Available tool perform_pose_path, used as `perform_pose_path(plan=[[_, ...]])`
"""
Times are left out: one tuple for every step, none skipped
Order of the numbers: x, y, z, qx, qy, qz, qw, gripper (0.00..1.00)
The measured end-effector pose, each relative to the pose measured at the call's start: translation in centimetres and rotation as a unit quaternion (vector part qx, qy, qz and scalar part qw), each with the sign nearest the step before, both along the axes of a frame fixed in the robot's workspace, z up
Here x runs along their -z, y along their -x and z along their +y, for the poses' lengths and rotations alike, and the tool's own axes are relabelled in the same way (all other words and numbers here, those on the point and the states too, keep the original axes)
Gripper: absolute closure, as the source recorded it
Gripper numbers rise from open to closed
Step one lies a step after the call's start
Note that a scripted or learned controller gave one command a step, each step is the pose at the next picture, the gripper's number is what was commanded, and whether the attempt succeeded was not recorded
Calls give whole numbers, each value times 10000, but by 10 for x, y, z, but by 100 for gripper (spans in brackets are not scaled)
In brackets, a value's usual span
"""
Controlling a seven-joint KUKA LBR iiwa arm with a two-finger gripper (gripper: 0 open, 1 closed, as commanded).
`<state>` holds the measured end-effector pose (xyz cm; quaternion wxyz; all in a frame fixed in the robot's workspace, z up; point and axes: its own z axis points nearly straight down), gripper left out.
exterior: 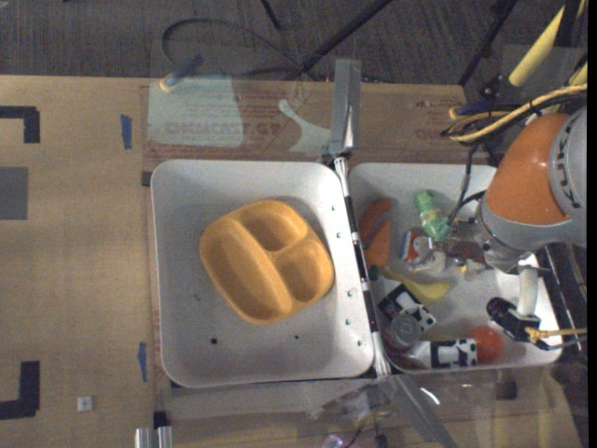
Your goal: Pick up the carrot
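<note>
Gripper (pixel 438 253) low in the right bin (pixel 532 357), over a small clutter; opening impossible to tell. Carrot (pixel 377 230) just left of it, untouched.

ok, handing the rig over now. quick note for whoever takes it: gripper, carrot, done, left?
Gripper: over the middle of the right bin, low among the clutter; I can't tell whether it is open or shut.
Carrot: lying at the right bin's left wall, upper part, left of the gripper and apart from it.
Other items crowd the right bin: a green bottle, a banana, a tomato.
Left bin holds an orange divided plate.
Done: nothing visible; the carrot is not picked.
Left: move left to the carrot, grasp, lift.
</note>
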<state>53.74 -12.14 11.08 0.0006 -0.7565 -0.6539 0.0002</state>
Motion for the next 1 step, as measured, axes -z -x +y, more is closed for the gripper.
perform_pose_path(plan=[[25, 43, -60, 1627, 0, -5, 9867, 0]])
